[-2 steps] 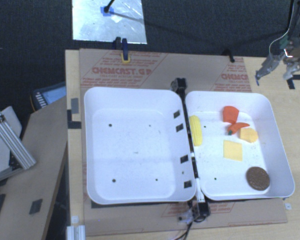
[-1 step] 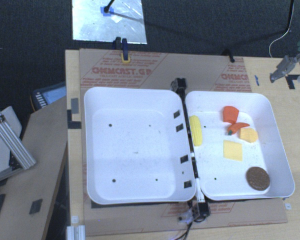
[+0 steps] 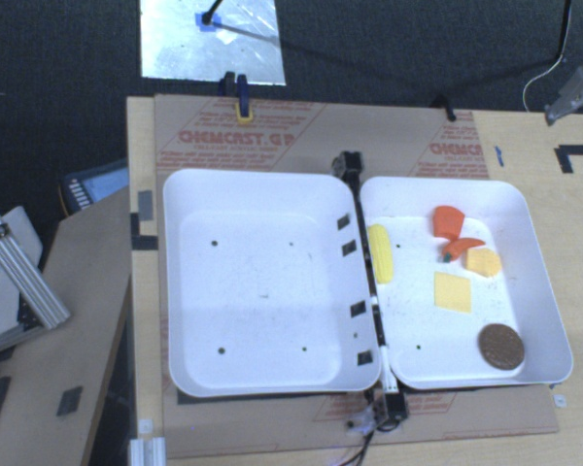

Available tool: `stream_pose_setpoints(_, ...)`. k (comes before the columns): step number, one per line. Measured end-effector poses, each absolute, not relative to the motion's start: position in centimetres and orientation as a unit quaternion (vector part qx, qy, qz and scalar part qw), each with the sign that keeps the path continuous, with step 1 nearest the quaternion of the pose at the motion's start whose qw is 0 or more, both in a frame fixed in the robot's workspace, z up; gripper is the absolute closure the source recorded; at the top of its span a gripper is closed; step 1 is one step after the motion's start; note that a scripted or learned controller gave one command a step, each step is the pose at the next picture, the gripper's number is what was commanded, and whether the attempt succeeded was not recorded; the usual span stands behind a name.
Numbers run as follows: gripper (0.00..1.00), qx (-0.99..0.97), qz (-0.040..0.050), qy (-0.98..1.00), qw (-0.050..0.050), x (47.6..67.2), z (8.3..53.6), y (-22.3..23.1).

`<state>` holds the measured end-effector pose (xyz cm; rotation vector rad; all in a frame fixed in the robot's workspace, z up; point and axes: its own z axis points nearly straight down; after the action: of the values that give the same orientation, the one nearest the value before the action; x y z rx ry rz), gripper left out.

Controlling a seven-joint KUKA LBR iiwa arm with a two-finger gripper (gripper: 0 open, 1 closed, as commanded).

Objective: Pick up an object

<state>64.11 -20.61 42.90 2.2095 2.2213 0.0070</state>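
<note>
The right bin (image 3: 539,260) holds several small items. A yellow corn cob (image 3: 380,252) lies along its left wall. An orange carrot-like piece (image 3: 450,227) sits near the far side, with a small orange-yellow block (image 3: 484,261) just right of it. A flat yellow square (image 3: 454,292) lies in the middle. A brown round disc (image 3: 501,346) rests near the front right corner.
The left bin (image 3: 189,212) stands beside the right one, joined by a black hinge strip (image 3: 364,289). Both sit on a brown cardboard sheet (image 3: 272,134). A shiny foil sheet (image 3: 212,27) lies on the dark floor behind. A metal rail (image 3: 19,270) stands at left.
</note>
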Motion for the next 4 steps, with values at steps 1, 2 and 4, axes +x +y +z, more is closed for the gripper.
stream_pose_setpoints(1,0.00,0.702,0.0056,0.712,0.006,63.3,54.4,-11.3)
stream_pose_setpoints(2,1.00,0.704,0.0020,0.710,0.004,63.3,54.8,-11.9)
stream_pose_setpoints(4,1.00,0.708,0.0002,0.707,0.002,66.8,53.6,-20.8)
